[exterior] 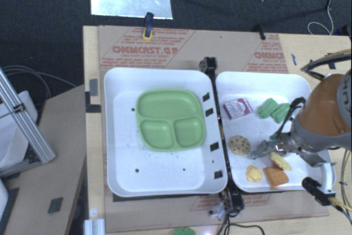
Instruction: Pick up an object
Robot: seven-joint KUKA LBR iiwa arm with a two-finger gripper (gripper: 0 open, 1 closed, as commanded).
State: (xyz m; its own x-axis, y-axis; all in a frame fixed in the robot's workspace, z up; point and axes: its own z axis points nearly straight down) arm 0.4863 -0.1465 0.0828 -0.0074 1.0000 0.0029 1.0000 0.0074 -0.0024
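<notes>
Resting low in the right white bin (308,85), an orange toast-shaped toy (276,176) is lying beside 2 yellow pieces. Just above, the grey two-finger gripper (263,148) is reaching down near the round brown cookie (239,145); its fingers are probably empty, though I cannot tell how open.

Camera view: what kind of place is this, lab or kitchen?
Most likely a robotics lab test bench, not a kitchen: a robot arm reaches over two white bins, toy food such as a cookie lies in one, and a green divided plate in the other.

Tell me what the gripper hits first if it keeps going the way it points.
Probably the cookie: the gripper points leftward across the right bin, and the cookie lies just ahead. Height is unclear from above, so it might pass over.
</notes>
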